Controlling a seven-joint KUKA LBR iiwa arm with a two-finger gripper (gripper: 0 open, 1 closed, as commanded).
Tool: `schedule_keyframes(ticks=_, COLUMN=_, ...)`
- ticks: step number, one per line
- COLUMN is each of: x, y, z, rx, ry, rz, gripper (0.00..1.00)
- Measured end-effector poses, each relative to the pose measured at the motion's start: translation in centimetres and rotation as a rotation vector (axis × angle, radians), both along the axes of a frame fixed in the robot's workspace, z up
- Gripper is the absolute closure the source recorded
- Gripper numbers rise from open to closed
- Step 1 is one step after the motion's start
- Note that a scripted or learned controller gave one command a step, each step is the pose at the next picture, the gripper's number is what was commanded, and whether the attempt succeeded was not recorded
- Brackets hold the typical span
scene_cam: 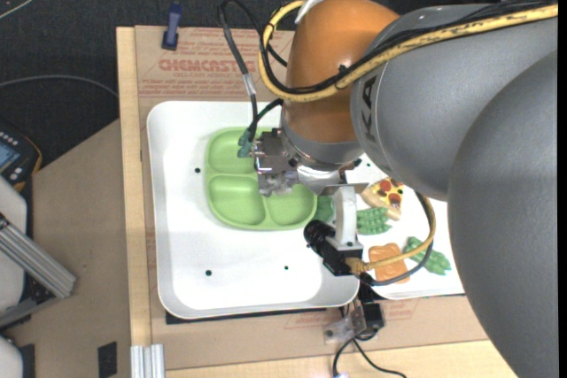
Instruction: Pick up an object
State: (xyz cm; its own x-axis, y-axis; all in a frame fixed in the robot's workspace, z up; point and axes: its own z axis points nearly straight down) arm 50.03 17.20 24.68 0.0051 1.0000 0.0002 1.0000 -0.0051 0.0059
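Claw [276, 171], grip state impossible to tell, hangs over the green divided plate [232, 190].

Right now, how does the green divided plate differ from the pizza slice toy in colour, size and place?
The green divided plate is plain light green, while the pizza slice toy is yellow with red spots. The plate is far larger than the pizza slice. The plate lies in the left bin; the pizza slice lies to the right, partly hidden by the arm. Both lie flat.
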Motion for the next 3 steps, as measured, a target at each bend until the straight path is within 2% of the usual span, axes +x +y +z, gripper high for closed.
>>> schedule_keyframes(ticks=1, x=-1.0, y=2.8, z=16.6, rx=0.009, ry=-0.012, rz=0.011, gripper=1.00)
schedule_keyframes(ticks=2, x=-2.1, y=-3.1, z=17.9, rx=0.000, ry=0.001, rz=0.000, gripper=1.00)
schedule_keyframes(ticks=3, x=-2.0, y=-6.0, z=19.6, rx=0.000, ry=0.000, rz=0.002, gripper=1.00)
